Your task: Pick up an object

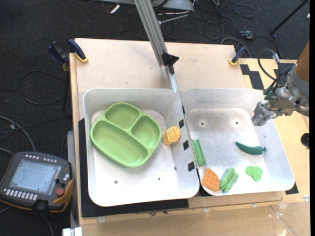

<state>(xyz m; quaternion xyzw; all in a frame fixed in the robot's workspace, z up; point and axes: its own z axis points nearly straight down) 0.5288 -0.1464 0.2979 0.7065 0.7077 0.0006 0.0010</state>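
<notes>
Over the right bin [216,113], near its far right edge, the hand [260,116] hovers (grip unreadable). Nothing looks lifted; the dark green pepper [251,148] lies nearest, so the pick remains undone.

The place was a robotics laboratory, not a home or a kitchen. A pale wooden bench top [123,63] stood on a dark carpet floor [34,14], and it was fixed with blue and yellow clamps [76,50] at its far corners. Many loose black cables [221,14] lay on the floor behind it. A slanted aluminium profile beam [150,23] rose over the bench. At the lower left lay a grey handheld robot control pendant with a screen [34,178]. Two shallow white plastic bins [98,191] sat side by side and contained only plastic toy food, like a small yellow toy corn cob [172,135].
</notes>
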